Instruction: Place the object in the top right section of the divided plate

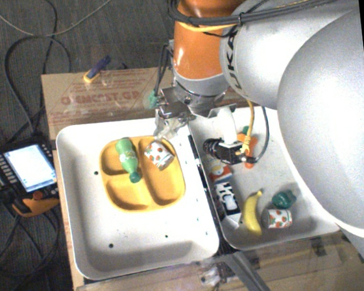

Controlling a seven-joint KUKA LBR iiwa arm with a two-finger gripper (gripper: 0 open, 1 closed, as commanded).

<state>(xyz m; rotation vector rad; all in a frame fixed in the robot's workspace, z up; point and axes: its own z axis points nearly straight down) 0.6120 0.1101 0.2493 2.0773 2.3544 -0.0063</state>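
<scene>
Two white bins sit side by side. One yellow divided plate (pixel 143 178) lies in the left bin (pixel 84 205), carrying one green bottle (pixel 128 158) across its divider and one spotted cup (pixel 158 155) in its top right section. One banana (pixel 252 211) and a second spotted cup (pixel 278 218) rest near the right bin's (pixel 282 163) front edge. Whether the gripper (pixel 169 120) is wide or narrow I cannot tell.

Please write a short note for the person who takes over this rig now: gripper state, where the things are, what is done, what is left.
Gripper: above the top right corner of the yellow divided plate, in the left bin.
Things: a white patterned cup lies tilted in the plate's top right section; a green bottle lies on the divider to its left.
Done: the cup seems placed.
Left: confirm release, then retract the arm.
</scene>
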